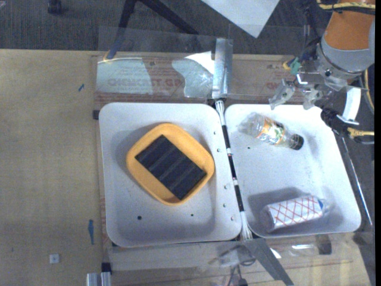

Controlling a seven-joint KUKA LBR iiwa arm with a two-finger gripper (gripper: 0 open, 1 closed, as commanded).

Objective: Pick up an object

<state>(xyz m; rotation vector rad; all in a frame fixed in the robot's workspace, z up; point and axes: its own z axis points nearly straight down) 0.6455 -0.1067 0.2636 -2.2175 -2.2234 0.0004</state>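
While my arm (350, 25) reaches in from the right side, its orange band is high at the top right corner and the grey wrist bends down toward the far edge of the right bin (351, 177). My gripper (295, 95) hangs above that far rim, near the corner of the bin, and my two fingers (280, 97) stand apart with nothing between them. Just below and a little to the left of my fingers lies a clear plastic bottle (272, 131) with an orange label and a dark cap; it rests on its side in the far part of the right bin, close to me but not touching. Well apart from me, in the near part of the same bin, lies a white can (294, 211) with a red crossed pattern, also on its side. In the left bin (116, 219) there is a yellow dish (170, 162) with a dark ribbed block inside, far from my fingers.
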